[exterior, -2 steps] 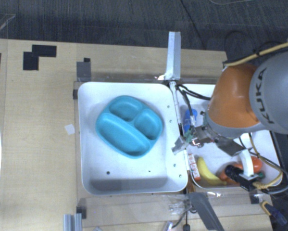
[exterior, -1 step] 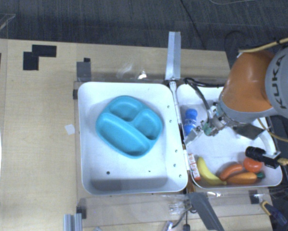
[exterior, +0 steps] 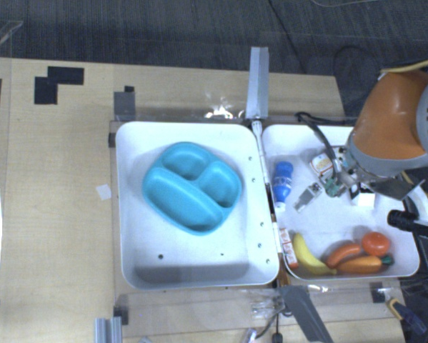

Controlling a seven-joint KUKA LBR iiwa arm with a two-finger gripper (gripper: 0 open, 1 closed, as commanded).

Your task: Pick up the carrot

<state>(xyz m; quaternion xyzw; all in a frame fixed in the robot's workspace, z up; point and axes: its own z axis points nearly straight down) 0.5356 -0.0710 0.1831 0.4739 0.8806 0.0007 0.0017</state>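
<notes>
The carrot (exterior: 359, 265), orange with a green stub at its right end, lies along the front wall of the right bin (exterior: 294, 143). My gripper (exterior: 308, 195) hangs over the middle of that bin, behind and to the left of the carrot and well apart from it. Nothing is seen held in it. The grey arm with its orange band (exterior: 391, 117) covers the bin's back right part.
A red-orange pepper-like piece (exterior: 342, 252) and a tomato (exterior: 376, 243) touch the carrot from behind. A banana (exterior: 308, 256) lies to its left. A blue bottle (exterior: 281, 180) rests by the divider. The left bin (exterior: 131, 191) bears a blue divided plate (exterior: 192, 186).
</notes>
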